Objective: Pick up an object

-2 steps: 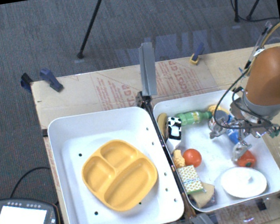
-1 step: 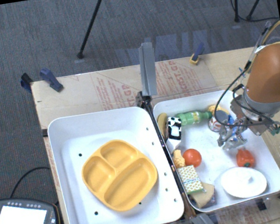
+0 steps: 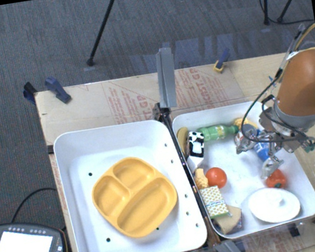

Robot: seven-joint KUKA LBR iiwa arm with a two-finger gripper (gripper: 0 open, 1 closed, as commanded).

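My gripper hangs low over the right part of the right bin, under the orange-banded wrist. Its two fingers stand apart, so it is open. A small blue object lies in the gap between them; I cannot tell whether they touch it. Just below the lower finger sits a small red toy. A red ball rests near the bin's middle, and a green bottle lies along its far side.
The right bin also holds a black-and-white item, a yellow-green packet, a sandwich-like piece and a white round lid. In the left bin lies a yellow divided plate. A grey post stands behind the bins.
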